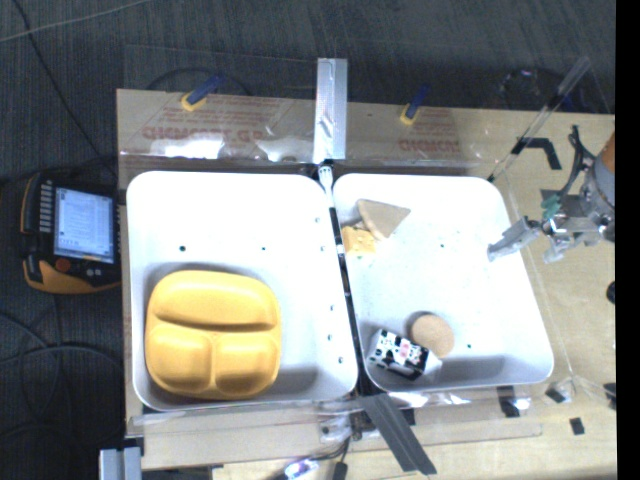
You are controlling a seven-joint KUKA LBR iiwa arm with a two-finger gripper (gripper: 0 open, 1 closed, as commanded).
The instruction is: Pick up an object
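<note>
At the right edge of the frame, my gripper [520, 236] hangs over the right bin's [520, 313] rim, holding nothing; whether my jaws are spread or pressed together I cannot tell. Nearest candidates: a tan round object [432, 333] at lower centre, a patterned small box [399, 354] touching it. The round one looks worth centring over before descending.

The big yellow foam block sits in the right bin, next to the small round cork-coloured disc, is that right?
Not quite. The camera view shows the big yellow foam block in the left white bin, alone. The small round cork-coloured disc lies in the right white bin.
</note>
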